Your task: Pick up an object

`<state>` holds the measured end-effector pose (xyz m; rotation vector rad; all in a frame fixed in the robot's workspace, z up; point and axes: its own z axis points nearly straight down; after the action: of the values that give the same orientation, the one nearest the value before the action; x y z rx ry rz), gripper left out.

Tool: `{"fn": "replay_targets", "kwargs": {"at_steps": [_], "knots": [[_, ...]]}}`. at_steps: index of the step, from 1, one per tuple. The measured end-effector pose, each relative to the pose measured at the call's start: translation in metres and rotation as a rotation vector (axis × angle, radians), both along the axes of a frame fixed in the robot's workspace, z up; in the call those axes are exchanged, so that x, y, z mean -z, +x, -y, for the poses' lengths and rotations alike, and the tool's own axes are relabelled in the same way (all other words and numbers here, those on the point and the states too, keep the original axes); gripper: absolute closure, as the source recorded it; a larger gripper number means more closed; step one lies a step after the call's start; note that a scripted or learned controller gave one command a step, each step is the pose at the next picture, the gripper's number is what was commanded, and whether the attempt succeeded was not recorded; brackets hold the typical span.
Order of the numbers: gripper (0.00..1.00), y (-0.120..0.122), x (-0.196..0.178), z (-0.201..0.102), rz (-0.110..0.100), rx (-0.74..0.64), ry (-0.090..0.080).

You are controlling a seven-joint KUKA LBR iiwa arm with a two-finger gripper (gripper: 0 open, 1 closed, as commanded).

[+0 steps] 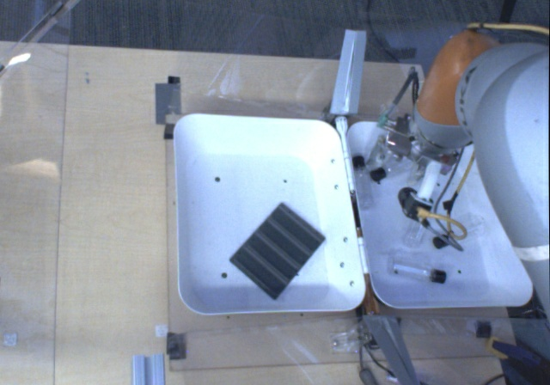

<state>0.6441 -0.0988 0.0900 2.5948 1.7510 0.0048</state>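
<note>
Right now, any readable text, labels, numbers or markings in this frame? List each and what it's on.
None readable.
Dark ribbed pad in the left bin: ridges, no lettering.
Small clear tubes with dark caps, e.g., in the right bin: any print is too small to tell.
Arm's orange band: plain, no markings.
Metal bracket above the bins: no label visible.

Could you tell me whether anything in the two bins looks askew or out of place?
The dark ribbed block lies at a slant to the left bin's walls. In the right bin, clear tubes lie scattered at differing angles. Nothing looks spilled or broken.
</note>
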Motion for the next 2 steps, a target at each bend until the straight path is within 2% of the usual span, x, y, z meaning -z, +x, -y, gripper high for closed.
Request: {"fn": "replay_targets", "kwargs": {"at_steps": [1, 2], "knots": [[0.0, 0.0, 0.0, 0.0, 0.0, 0.0, 0.0], [0.0, -0.002, -0.037, 0.011, -0.003, -0.056, 0.006]]}}
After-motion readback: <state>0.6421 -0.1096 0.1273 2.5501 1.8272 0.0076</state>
